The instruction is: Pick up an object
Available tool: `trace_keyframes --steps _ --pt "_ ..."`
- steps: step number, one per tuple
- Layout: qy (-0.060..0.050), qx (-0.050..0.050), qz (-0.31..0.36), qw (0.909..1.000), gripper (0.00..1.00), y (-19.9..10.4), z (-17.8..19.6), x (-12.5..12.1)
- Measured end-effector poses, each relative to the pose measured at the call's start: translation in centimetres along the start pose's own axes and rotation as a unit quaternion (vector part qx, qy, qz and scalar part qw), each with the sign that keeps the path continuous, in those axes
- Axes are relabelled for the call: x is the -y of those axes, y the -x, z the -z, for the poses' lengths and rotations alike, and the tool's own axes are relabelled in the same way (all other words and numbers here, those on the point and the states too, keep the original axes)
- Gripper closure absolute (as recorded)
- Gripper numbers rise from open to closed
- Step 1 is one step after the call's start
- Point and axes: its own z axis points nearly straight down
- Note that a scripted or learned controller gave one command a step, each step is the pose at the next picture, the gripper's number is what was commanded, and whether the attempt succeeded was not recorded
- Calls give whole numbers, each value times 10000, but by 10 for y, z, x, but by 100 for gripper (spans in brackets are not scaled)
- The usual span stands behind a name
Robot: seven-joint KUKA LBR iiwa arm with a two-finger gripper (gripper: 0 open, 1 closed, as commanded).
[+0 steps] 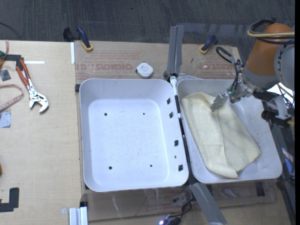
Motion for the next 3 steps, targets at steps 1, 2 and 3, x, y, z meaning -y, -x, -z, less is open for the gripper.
trace_keyframes --steps 1,2,3 --pt "-8 -18 1053 9944 0 -25 -10 -4" --pt "-8 -17 1054 9944 0 -25 -10 -4" --pt "-10 -20 269 9996 0 -38 27 73"
